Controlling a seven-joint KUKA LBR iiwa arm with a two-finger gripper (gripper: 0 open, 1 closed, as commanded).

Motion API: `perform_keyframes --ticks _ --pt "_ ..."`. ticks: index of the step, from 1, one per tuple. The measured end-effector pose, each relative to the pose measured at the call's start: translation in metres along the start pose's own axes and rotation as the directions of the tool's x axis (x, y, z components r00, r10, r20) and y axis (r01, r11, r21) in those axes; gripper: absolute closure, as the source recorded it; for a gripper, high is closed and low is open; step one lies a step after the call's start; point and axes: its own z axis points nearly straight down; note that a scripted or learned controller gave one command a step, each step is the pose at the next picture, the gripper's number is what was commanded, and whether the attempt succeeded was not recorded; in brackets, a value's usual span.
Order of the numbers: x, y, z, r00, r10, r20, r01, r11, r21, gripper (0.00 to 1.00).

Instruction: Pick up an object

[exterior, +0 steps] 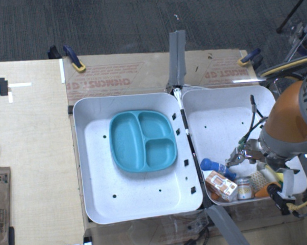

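A blue bottle [216,167], a snack box [221,186] and a small jar [244,188] lie heaped in the right bin's [217,119] near corner, none lifted. The claw [236,157] hovers just above the bottle; whether it is open cannot be told. A teal plate [143,141] sits in the left bin [93,166].

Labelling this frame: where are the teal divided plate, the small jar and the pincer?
Teal divided plate [143,141], camera view: centre ridge.
Small jar [244,188], camera view: its side.
Pincer [237,157], camera view: between fingertips.
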Motion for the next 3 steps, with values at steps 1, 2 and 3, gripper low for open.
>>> perform_keyframes --ticks 1,2,3 --pt "-0.002 0.027 0.006 0.999 0.054 -0.007 -0.054 0.998 0.021 0.0" --pt "-0.02 0.001 -0.051 0.986 0.166 -0.005 -0.166 0.986 0.021 0.0" --pt "-0.069 0.017 -0.001 0.992 0.123 -0.018 -0.122 0.992 0.014 0.0"
